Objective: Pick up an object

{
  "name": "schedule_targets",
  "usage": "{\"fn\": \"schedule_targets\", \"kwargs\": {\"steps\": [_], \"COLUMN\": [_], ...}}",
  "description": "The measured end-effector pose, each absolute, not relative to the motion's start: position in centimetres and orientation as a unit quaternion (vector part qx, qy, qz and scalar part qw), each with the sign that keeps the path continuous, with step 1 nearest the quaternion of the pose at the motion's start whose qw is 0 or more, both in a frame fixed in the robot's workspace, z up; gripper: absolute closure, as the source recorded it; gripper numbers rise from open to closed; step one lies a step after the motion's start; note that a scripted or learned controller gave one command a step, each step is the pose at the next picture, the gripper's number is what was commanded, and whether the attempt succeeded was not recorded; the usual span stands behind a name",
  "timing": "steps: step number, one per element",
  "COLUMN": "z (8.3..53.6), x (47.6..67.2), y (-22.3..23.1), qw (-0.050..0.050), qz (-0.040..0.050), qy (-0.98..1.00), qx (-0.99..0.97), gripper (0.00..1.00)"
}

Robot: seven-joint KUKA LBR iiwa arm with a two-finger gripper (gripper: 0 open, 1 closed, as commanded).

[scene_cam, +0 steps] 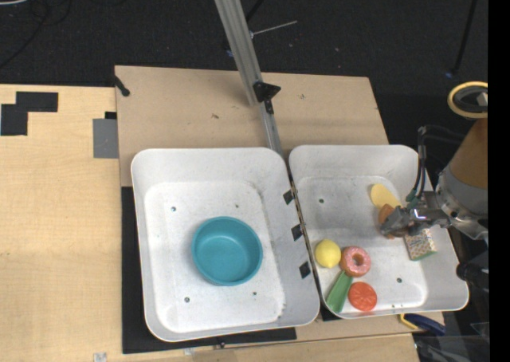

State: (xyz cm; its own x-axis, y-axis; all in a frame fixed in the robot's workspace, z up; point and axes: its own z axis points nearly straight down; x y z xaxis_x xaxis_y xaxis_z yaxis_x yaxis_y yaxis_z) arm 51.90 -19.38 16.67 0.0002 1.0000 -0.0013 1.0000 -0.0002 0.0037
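While the gripper [401, 223] sits low in the right bin [351, 163], at the frame's centre right, I cannot tell its state, since the tool is small and dark against a clutter of things. Just up and left of it lies a yellow piece [382, 193], with a brown thing [387, 213] touching or nearly touching the tool's left side. A speckled block [420, 244] lies just below and right of it, near the bin's right wall. Any of these three could be the target; which one cannot be read from here.

Further toward the lower middle of that bin, a lemon [327, 253], a pink donut [355, 260], a green stick [339, 291] and a red disc [363, 297] lie packed together, well clear of the tool. The left bin [159, 169] holds a teal bowl [227, 250].

The main risk, as I judge it, is crowding: with three things pressed around the tool, a close may catch an edge only, or nudge the brown thing against the yellow piece so that neither seats. A lift from a corner pinch would likely drop its load. The nearby right wall also leaves little room, so the block could be shoved against it instead of grasped.
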Motion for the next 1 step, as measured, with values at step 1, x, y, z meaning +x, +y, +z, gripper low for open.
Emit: {"fn": "schedule_targets", "kwargs": {"steps": [1], "z": [22.72], "x": [51.75], "y": [-18.89], "qw": [0.002], "qz": [0.0011], "qy": [0.707], "qx": [0.707], "gripper": [1.0]}}
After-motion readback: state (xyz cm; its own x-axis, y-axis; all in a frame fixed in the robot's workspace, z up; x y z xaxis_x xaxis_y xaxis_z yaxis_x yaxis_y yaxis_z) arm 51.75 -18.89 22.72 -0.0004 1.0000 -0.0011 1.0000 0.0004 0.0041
